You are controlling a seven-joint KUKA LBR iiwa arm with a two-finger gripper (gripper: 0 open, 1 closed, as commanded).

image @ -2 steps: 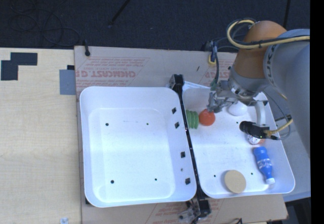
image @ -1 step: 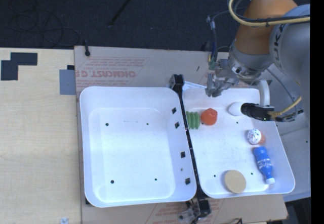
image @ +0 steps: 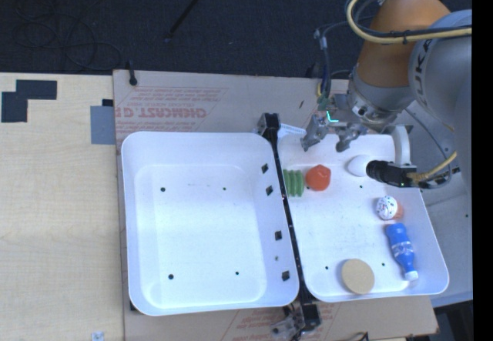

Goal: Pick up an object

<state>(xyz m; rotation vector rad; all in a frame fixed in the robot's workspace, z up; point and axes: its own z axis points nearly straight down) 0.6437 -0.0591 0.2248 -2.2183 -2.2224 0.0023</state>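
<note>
Tool [image: 330,135] hung over the back edge of the right bin [image: 431,285], its two fingers spread apart with nothing between them. It sat above and a little behind the red piece [image: 318,177], which lay just beside a green ribbed piece [image: 293,182] near the divider. Further back toward the arm lay a white lump [image: 357,165]; along the right side were a speckled ball [image: 387,208] and a blue bottle [image: 400,249], with a tan disc [image: 357,275] near the front rim. The left bin [image: 139,285] sat alongside on the counter [image: 54,216].

To my eye this was the approach step: nothing grasped, no target plainly chosen. The red piece looked the nearest candidate. The next move would call for bringing the spread fingers down squarely either side of it, clear of the green piece, then closing.
</note>
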